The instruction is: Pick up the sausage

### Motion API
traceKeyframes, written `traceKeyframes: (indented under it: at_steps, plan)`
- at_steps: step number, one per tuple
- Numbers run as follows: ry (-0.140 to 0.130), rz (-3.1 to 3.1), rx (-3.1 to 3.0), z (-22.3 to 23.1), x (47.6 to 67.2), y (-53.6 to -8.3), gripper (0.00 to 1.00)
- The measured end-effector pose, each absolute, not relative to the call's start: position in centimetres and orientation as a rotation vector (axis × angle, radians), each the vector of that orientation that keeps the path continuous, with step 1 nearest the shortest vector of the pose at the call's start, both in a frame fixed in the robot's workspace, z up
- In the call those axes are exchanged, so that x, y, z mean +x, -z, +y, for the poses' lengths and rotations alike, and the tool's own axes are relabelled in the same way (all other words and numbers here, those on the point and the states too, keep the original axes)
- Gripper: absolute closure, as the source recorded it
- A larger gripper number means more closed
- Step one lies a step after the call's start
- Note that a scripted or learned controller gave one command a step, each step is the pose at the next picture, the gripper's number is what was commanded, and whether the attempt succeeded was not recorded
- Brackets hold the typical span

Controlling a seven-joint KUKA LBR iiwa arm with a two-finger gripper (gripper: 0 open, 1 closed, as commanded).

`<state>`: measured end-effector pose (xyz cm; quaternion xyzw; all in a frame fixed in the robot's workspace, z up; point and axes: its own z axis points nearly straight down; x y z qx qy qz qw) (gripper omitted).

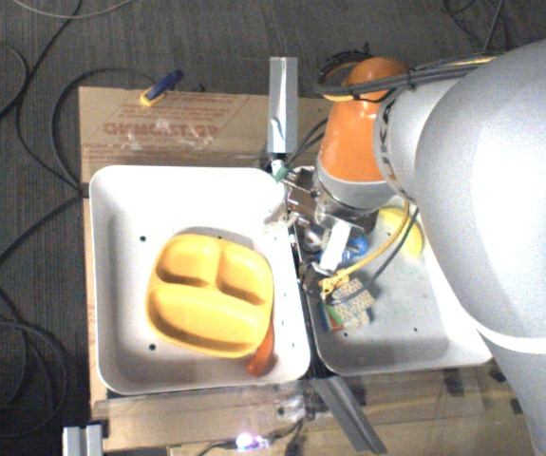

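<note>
Grey gripper (328,245) sits over right bin's (415,340) left edge; can't tell its state. Sausage (262,353) is lower-left of it in left bin (121,207), beside yellow tray (211,293), long axis near vertical w/ slight tilt.

Sausage (262,352) in my view: orange-red, slender, smooth skin. Lies in left bin (121,198), near-right corner, well away from far wall. Partly tucked under near-right edge of yellow divided tray (213,292), so I see lower part only; upper end hidden. Long axis runs near to far with slight tilt, rounded end pointing toward near wall. Sits just beside bin's right wall; cannot tell if touching it.
</note>
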<state>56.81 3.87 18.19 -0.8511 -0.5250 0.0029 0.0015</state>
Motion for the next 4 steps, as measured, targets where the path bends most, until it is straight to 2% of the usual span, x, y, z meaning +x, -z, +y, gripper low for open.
traceKeyframes:
  at_steps: [1, 2, 3, 4]
  plan:
    - [-0.010, -1.528, -2.742, 14.2, 52.7, -13.6, 0.00]
    - [0.024, -1.438, -2.802, 21.2, 56.6, -9.6, 0.00]
    - [-0.011, -1.502, -2.760, 18.5, 51.4, -16.2, 0.00]
    - [0.055, -0.763, -3.044, 18.7, 49.3, -9.5, 0.00]
